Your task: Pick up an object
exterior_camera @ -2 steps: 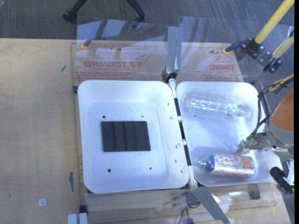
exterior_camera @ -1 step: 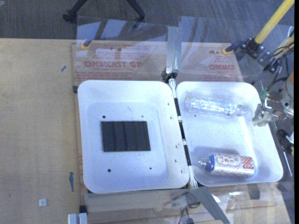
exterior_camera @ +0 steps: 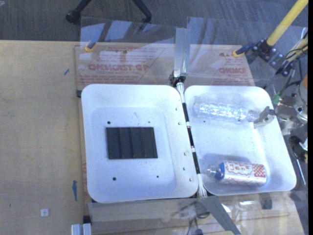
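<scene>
A clear plastic bottle (exterior_camera: 221,110) lies on its side across the back of the right bin (exterior_camera: 286,156). A red-and-white checked tube with a blue cap (exterior_camera: 238,172) lies near that bin's front wall. A dark ribbed rectangular pad (exterior_camera: 131,142) lies flat in the middle of the left bin (exterior_camera: 93,106). My gripper (exterior_camera: 265,116) sits low at the right bin's right rim, just past the right end of the clear bottle. Nothing can be seen held in it. The arm behind it is cut off by the view's right side.
Clear plastic panels (exterior_camera: 128,43) stand behind both bins. A yellow-handled tool (exterior_camera: 288,17) and cables lie at the back right. Bare wooden bench (exterior_camera: 36,131) stretches left of the bins. A metal bracket (exterior_camera: 215,214) lies in front of the bins.
</scene>
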Controlling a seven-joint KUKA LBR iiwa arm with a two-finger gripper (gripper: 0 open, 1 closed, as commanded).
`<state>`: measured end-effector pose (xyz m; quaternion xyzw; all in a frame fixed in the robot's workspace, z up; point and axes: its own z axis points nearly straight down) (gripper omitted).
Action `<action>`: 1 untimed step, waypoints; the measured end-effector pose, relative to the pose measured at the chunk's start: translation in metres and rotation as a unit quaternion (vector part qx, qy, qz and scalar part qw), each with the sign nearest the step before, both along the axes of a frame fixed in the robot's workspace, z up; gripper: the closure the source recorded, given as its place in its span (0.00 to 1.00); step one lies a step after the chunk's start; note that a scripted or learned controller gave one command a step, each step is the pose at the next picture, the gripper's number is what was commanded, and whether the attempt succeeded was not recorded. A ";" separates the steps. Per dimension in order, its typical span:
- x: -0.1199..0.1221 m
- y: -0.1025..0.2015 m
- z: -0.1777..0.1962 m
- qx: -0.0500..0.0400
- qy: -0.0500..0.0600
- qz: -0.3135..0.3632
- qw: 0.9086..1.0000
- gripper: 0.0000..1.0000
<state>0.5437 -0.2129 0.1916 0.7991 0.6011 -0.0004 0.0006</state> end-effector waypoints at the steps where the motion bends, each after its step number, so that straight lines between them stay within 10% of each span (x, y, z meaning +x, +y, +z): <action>1: -0.063 0.039 -0.104 0.001 -0.003 0.029 1.000 0.00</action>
